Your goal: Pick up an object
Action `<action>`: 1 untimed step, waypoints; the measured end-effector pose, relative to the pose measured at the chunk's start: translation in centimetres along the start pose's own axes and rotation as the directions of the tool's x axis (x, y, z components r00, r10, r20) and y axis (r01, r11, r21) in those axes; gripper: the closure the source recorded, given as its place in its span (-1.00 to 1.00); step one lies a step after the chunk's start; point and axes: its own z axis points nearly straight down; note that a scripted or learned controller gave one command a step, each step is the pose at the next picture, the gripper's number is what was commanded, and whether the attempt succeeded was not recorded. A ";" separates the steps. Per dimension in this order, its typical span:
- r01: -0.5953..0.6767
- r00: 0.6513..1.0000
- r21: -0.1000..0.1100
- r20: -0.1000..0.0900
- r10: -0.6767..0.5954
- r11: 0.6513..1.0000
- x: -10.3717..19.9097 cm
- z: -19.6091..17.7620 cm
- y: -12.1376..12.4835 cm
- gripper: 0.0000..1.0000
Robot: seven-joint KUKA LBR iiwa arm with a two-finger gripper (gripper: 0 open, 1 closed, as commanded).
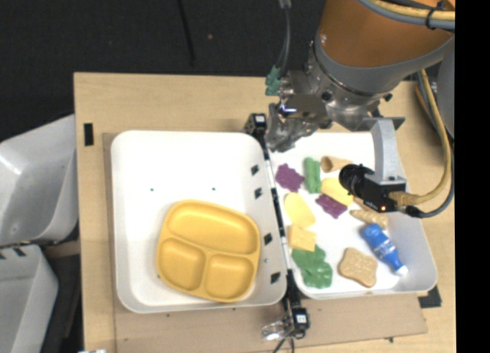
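Half the left bin point(138, 191) lies bare.

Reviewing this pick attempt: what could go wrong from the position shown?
1. The toys in the right bin lie packed together: purple piece, green piece and yellow piece nearly touch, so a grasp may nudge or catch a neighbour.
2. The pincer hangs near the divider between the bins; descending here, it might strike the rim.

Small toy foods point(314, 214) lie scattered in the right bin point(417, 271): purple, green, yellow pieces, toast, perhaps a blue bottle.
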 end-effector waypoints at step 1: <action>-0.012 1.000 0.026 0.009 0.012 1.000 -3.6 10.1 -1.8 1.00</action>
